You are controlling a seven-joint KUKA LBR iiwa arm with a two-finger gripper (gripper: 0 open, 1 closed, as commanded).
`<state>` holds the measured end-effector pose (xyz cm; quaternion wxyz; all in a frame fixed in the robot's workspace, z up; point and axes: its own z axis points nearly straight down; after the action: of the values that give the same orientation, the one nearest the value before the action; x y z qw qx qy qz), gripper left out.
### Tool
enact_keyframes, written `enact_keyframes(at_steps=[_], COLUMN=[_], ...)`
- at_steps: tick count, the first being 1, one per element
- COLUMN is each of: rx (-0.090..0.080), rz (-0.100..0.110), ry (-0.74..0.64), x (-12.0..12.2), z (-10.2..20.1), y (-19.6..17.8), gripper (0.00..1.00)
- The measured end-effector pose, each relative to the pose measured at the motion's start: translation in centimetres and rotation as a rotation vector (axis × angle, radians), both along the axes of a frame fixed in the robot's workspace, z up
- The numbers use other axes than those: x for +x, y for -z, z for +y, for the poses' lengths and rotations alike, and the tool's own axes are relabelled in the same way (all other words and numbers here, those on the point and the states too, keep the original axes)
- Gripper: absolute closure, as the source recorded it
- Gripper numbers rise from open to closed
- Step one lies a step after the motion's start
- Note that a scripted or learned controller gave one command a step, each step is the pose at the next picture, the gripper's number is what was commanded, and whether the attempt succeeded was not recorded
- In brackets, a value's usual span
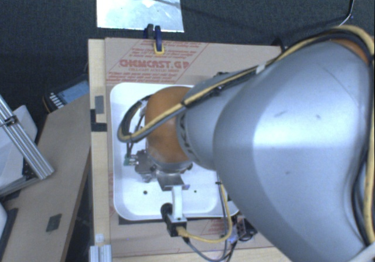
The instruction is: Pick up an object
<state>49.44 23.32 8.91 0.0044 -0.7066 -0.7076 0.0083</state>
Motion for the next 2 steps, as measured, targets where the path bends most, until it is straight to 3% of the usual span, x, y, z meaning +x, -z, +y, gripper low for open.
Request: enact_keyframes(at_steps=[1,2], rx=[0.008,0.007], rz=[-0.022,-0.026], ry=[-0.002,0.002], x=[-0.7,5.5], z=[0.2,0.1], y=[-8.2,-10.9], gripper=[1.0,1.0])
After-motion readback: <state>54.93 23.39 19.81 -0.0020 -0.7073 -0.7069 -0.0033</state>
